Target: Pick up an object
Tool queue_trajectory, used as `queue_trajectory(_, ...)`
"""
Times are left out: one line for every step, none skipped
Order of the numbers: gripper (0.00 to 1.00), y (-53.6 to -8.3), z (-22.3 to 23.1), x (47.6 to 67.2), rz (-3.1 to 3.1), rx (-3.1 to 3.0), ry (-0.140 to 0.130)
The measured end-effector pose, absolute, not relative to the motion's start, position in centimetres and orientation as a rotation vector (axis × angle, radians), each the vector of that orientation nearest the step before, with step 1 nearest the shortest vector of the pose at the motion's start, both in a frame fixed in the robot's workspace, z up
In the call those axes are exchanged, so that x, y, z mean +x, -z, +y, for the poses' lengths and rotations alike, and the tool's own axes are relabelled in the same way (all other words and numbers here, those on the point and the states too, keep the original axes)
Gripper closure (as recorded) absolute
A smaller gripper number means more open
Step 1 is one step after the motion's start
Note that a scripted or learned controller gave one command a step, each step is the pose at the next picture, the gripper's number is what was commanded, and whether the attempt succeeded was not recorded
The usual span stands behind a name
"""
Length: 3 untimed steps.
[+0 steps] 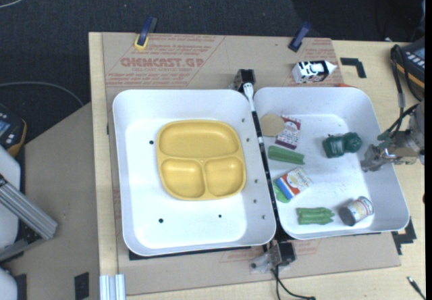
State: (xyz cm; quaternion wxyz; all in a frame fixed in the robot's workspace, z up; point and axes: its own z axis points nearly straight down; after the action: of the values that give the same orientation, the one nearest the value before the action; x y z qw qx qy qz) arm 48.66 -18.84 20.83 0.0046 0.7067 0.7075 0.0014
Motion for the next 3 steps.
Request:
queue_trajectory(1.0,-22.6,-18.9,48.8,2.219,2.216,-0.003)
queue_trajectory(1.0,-22.2,-14.4,48.1,2.228,2.22,0.001)
queue_trajectory(1.0,-22.8,-9.0,47.3,2.23,2.22,0.0)
